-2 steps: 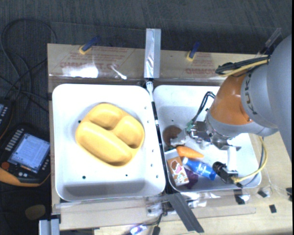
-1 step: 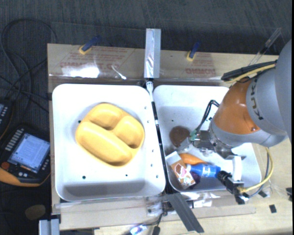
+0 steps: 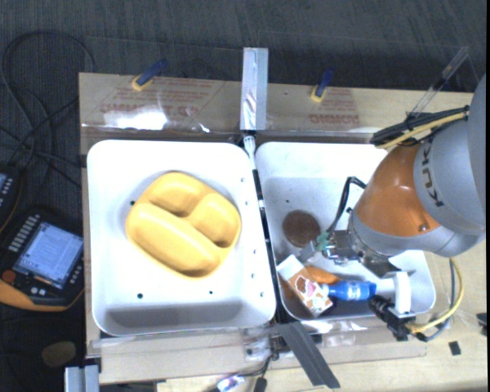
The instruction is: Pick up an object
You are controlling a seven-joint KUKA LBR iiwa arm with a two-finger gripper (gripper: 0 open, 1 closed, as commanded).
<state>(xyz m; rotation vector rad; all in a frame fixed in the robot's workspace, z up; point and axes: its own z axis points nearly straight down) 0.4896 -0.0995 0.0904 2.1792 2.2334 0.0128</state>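
A large yellow bun-shaped object (image 3: 182,222) lies in the left bin (image 3: 114,300). In the right bin (image 3: 310,178) I see a brown round disc (image 3: 300,227), a small orange and white carton (image 3: 307,289), and a blue and white bottle (image 3: 361,290) lying on its side near the front. My gripper (image 3: 336,247) hangs low over the right bin, just right of the brown disc and above the carton and bottle. The grey and orange wrist (image 3: 408,202) hides most of it.
A metal divider strip (image 3: 254,96) runs between the bins at the back. Blue and yellow clips (image 3: 149,75) hold plastic sheeting at the bench's rear. Handheld controllers (image 3: 41,256) and cables lie on the floor to the left.
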